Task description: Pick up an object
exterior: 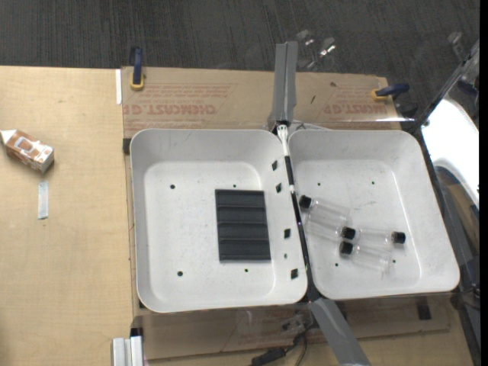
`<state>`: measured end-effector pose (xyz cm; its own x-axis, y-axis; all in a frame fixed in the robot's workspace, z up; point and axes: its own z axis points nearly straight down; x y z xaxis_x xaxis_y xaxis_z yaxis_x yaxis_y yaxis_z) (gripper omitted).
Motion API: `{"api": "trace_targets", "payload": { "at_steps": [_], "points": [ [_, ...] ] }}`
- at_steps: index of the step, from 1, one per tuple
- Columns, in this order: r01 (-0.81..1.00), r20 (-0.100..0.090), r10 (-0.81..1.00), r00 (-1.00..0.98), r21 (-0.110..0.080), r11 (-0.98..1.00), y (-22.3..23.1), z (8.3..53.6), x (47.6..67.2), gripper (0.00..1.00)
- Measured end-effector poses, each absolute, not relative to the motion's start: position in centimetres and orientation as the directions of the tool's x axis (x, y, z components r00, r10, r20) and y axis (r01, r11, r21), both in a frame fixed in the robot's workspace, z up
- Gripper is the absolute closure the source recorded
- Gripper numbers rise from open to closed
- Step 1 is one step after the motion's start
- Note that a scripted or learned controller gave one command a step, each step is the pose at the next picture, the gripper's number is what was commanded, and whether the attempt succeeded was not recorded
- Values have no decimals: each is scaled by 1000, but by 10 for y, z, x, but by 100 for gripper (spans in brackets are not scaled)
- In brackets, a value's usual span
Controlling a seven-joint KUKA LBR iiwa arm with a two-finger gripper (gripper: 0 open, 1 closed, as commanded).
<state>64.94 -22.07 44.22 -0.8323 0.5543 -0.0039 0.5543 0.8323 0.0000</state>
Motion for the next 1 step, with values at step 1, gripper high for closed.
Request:
{"api": "trace_targets", "payload": {
  "at_steps": [1],
  "points": [
    [528, -3, 528, -849, 0, 849, -221, 442, 649, 100]
  ]
}}
